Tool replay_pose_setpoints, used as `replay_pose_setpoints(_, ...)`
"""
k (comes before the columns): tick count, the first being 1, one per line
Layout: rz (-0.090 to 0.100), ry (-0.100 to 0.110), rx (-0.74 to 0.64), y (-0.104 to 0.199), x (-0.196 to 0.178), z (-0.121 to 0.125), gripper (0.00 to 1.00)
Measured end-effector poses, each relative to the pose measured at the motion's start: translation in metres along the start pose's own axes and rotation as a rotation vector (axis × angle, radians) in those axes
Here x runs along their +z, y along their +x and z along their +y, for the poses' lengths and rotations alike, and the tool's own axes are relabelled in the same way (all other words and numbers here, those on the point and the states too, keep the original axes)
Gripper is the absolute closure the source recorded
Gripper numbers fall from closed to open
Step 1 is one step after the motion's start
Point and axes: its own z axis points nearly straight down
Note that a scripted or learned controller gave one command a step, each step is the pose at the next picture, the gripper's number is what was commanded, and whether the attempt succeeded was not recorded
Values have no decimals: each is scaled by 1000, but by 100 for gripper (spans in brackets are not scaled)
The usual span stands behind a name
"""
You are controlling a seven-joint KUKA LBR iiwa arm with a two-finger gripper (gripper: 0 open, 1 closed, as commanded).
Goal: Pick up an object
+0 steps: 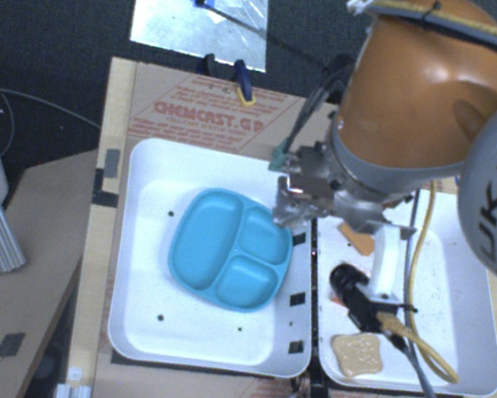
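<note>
The blue divided plate [230, 249] lies flat in the left bin [137, 317], right of the bin's middle, with its right edge close to the wall shared with the right bin [479, 348]. It is a rounded rectangle, nearly as broad as it is long. Its longer axis appears to run from the far side of the bin toward the near side, leaning a little to the right as it comes nearer. The one large compartment faces the left wall. The two small compartments sit one behind the other on the side toward the right bin.

The gripper [289, 210] hangs over the plate's far right corner, just beside the wall between the bins. The grey arm and its orange band fill the space above it. Whether the gripper is released or clenched cannot be told from this angle, and nothing can be seen held in it.

In the right bin a tan slice of toast [359, 354] lies flat near the front left corner, with its longer side roughly across the bin. An orange piece [357, 238] lies farther back and slants down to the right, its upper end hidden under the gripper.

Both bins rest on a cardboard sheet [197, 113] printed in red, which lies on the tabletop [42, 233]. A blue clamp [243, 78] sits at the sheet's far edge.
</note>
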Motion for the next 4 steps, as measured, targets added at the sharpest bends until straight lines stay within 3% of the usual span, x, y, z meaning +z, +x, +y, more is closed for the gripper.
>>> replay_pose_setpoints(3,1,-8,-19,0,-32,2,100)
replay_pose_setpoints(4,-7,17,15,-50,97,40,100)
